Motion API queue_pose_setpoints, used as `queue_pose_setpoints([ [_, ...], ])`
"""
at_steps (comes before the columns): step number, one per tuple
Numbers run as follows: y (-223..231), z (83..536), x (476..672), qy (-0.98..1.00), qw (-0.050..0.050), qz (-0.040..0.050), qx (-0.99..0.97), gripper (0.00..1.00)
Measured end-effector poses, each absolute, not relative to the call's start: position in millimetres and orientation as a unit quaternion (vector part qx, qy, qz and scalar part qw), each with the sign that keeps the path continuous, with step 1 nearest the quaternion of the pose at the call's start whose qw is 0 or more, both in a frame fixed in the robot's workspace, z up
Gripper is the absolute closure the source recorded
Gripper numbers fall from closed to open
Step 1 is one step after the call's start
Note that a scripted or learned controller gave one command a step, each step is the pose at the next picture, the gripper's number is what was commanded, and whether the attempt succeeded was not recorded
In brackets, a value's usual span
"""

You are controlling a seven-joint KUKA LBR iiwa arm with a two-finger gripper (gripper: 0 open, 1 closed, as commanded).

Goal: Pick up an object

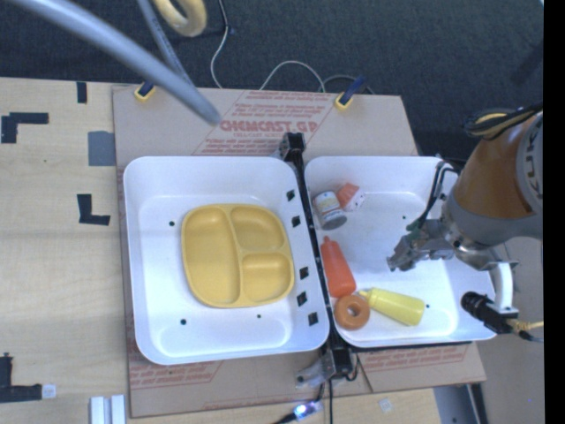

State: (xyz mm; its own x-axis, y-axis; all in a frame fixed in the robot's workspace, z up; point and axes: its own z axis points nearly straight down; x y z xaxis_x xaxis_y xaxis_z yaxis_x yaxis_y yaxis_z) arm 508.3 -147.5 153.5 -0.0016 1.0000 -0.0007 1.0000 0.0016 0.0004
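My gripper (404, 256) hangs over the right bin (393, 194), toward its right side, above bare white floor. Its fingers are dark and small, with nothing visibly between them. A yellow bottle-shaped toy (397, 306) lies just below it, next to an orange ring (353, 312). An orange-red bottle (335, 268) lies along the bin's left wall. Near the back left of that bin are a small grey can (328, 208) and a small orange and white piece (350, 195).
The left bin (154, 184) holds a yellow divided plate (237, 254). A black divider (303, 237) runs between the bins. The grey and orange arm (494, 184) reaches in from the right. A black fitting (481, 307) sits at the right bin's lower right rim.
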Motion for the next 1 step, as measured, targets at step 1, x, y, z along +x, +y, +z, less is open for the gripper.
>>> queue_pose_setpoints([
  [1, -145.5, 206.4, 519.2, 0.708, 0.001, 0.0006, 0.706, 1.00],
])
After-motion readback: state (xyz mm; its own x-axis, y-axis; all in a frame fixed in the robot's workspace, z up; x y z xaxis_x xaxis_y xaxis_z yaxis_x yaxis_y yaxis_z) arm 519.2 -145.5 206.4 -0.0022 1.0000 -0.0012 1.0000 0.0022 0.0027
